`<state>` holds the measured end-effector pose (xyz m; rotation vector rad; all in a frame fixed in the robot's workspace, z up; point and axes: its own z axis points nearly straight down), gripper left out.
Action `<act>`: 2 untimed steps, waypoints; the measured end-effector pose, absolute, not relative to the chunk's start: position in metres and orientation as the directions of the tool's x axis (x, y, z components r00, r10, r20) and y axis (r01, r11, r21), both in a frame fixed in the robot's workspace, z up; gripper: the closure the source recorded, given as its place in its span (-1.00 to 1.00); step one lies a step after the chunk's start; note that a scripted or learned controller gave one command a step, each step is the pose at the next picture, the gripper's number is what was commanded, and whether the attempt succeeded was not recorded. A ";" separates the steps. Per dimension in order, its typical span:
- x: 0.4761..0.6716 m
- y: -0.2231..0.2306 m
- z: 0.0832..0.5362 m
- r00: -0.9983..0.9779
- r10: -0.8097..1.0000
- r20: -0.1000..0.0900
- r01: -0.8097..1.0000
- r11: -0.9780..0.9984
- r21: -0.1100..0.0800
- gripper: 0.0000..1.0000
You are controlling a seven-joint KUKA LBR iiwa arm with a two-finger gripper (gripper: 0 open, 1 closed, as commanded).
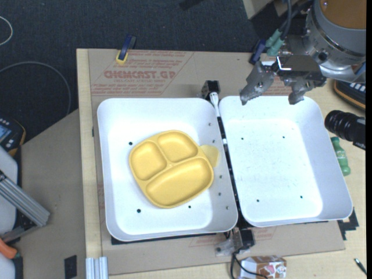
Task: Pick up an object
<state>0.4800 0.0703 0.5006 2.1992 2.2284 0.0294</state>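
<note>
A brown table (87, 97) is carrying two white bins. The claw (273, 90) is hanging spread and empty over the right bin (325, 173), upper right of frame. The yellow tray (170, 168) is lying in the left bin (110, 156), untouched; picking is all ahead.

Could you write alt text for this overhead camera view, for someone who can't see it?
A yellow divided plate lies in the left white bin. The robot's gripper, fingers spread and holding nothing, hangs over the far edge of the right bin.

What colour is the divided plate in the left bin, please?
Yellow; the divided plate shows in the camera view.
</note>
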 end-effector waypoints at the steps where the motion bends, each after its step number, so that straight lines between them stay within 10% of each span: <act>1: 0.480 0.065 0.501 -0.001 1.000 0.000 1.000 0.001 0.004 1.00; 2: 0.478 0.064 0.365 0.002 1.000 -0.001 1.000 -0.002 -0.009 1.00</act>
